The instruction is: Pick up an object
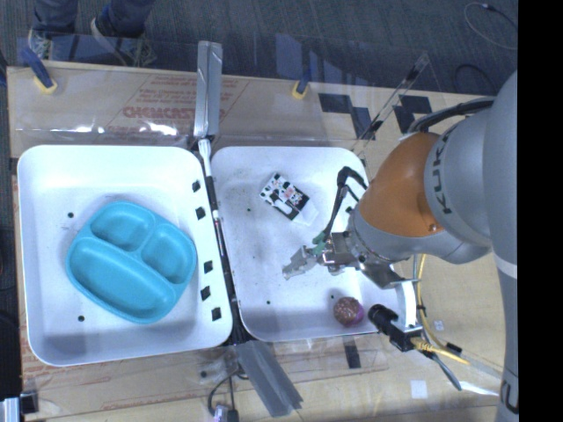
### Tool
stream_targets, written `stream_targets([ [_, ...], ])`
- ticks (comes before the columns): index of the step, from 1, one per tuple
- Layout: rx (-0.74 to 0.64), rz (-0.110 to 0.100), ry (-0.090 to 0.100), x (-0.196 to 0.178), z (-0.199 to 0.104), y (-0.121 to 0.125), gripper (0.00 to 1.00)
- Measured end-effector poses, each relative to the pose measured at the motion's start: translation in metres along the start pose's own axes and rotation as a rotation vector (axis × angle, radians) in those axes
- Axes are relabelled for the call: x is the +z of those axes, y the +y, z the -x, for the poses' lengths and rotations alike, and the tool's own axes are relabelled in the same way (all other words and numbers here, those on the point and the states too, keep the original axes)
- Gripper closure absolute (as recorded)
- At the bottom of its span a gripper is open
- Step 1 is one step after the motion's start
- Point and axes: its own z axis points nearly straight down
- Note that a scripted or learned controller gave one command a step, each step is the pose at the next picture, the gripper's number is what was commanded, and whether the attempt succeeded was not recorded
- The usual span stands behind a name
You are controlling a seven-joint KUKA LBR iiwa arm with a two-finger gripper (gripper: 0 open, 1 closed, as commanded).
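The right bin (255, 315) holds a small black-and-white patterned packet (284, 196) near its back and a dark reddish ball (348, 310) near its front right corner. My gripper (299, 262) hangs over the middle of this bin, between the packet and the ball, reaching in from the right. I see nothing between its fingers. The arm's orange band (400, 192) and grey wrist cover the bin's right side.
The left bin (35, 236) holds a blue divided tray (132, 258). A metal divider bar (208, 95) runs between the two bins. A person's feet (119, 38) stand beyond the bench's far edge. Cables (435, 345) lie at the front right.
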Motion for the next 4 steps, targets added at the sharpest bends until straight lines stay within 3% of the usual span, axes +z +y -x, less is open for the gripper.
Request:
stream_targets([
  [1,0.001,0.003,0.000,0.053,0.070,0.078,0.00],
  [2,0.000,0.003,0.000,0.052,0.070,-0.006,0.00],
  [3,-0.005,0.003,0.000,0.042,0.070,-0.005,1.00],
  [4,-0.002,0.007,-0.001,-0.161,-0.025,0.021,1.00],
])
